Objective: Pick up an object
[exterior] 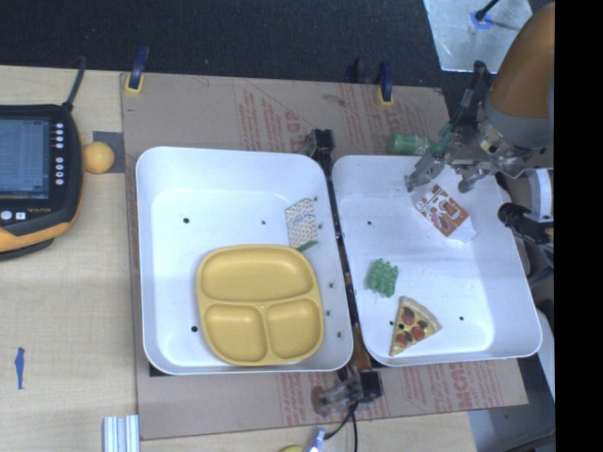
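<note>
Honestly, you can't tell from this angle whether the gripper is open or closed: wrist hardware clutters it and the arm is cut off at the frame's right. It hangs over the right bin, close to the far rim. Just below-right of it lies a red-and-white packet, apart from the tips. Further toward you: a green lump, then a pizza slice, with bare floor between. Left, across the divider, a yellow tray and a small patterned carton.
</note>
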`<state>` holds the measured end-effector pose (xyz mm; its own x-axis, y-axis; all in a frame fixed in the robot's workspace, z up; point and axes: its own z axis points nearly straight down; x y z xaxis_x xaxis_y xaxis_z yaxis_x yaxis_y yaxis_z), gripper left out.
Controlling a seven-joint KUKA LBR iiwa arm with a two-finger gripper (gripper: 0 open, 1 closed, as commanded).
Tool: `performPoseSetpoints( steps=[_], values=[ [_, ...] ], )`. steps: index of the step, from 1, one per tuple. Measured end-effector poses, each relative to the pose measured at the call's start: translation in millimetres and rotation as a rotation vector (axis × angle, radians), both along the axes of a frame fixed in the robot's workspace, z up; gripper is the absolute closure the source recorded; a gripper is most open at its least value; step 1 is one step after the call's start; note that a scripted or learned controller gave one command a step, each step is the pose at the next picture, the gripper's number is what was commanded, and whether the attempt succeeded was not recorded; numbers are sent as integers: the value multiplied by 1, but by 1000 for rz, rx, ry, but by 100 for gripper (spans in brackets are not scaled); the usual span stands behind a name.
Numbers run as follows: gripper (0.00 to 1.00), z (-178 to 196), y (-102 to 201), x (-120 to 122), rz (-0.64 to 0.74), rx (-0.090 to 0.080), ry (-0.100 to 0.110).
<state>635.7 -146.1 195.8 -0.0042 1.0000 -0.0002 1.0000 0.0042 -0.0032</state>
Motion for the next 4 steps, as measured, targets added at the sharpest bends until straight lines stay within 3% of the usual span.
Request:
performPoseSetpoints(
  steps=[1, 2, 3, 4],
  values=[
    [0, 3, 34, -47, 2, -1, 1],
    [0, -63, 29, -98, 1, 0, 2],
    [0, -105, 45, -100, 1, 0, 1],
    [100, -94, 44, -100, 5, -2, 3]
  ],
)
